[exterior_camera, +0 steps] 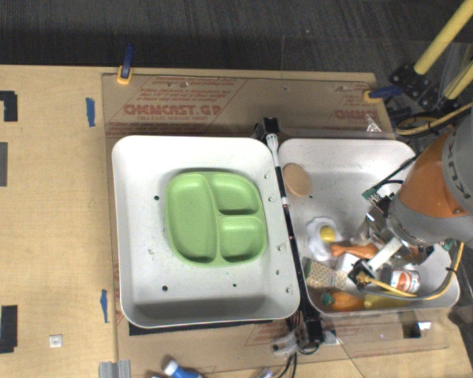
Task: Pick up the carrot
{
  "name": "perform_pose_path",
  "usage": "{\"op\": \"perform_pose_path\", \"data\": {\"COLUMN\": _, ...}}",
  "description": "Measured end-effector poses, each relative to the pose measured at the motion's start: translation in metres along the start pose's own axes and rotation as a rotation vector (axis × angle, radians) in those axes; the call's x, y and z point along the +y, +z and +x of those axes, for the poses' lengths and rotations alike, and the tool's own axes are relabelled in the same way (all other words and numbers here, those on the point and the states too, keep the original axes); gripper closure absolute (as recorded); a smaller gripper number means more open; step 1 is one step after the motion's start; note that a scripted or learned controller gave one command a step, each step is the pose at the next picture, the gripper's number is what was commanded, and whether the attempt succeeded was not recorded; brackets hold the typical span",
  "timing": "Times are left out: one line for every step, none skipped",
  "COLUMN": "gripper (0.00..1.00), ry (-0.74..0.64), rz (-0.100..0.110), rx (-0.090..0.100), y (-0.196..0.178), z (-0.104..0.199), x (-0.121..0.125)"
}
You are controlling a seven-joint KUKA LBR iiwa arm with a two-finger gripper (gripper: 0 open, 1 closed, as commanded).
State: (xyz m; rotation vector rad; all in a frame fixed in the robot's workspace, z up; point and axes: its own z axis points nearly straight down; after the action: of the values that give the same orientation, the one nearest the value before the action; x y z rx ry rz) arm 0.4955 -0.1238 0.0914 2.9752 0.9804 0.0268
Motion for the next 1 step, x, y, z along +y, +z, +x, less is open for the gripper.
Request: {"op": "perform_pose_path", "data": {"gripper": 0.0, "ry": -0.001, "rz": 0.004, "rx": -0.004, "y": 0.0022, "z": -0.001, "x": -0.0012}}
